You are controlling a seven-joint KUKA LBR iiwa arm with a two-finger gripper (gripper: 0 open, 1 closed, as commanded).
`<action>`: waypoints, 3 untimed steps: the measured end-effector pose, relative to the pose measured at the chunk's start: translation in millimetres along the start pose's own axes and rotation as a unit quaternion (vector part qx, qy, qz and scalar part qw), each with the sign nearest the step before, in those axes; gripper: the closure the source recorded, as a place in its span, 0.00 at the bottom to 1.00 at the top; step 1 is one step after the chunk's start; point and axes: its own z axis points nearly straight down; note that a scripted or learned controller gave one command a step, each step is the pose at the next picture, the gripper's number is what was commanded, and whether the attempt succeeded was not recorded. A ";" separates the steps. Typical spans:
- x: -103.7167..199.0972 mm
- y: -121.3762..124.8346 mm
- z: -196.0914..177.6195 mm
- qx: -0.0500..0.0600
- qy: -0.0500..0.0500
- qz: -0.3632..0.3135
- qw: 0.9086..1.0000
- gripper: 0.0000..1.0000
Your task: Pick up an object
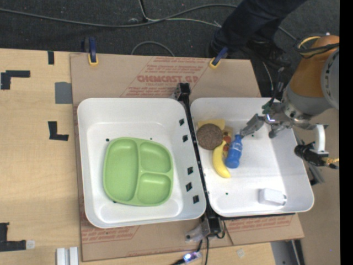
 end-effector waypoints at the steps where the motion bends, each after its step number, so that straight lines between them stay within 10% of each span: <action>1: 2.6 4.1 43.6 -0.001 -0.001 0.000 1.000 0.00; 2: 2.6 4.6 69.2 -0.002 -0.001 0.000 1.000 0.00; 3: 2.5 5.4 57.9 -0.004 -0.002 -0.001 1.000 1.00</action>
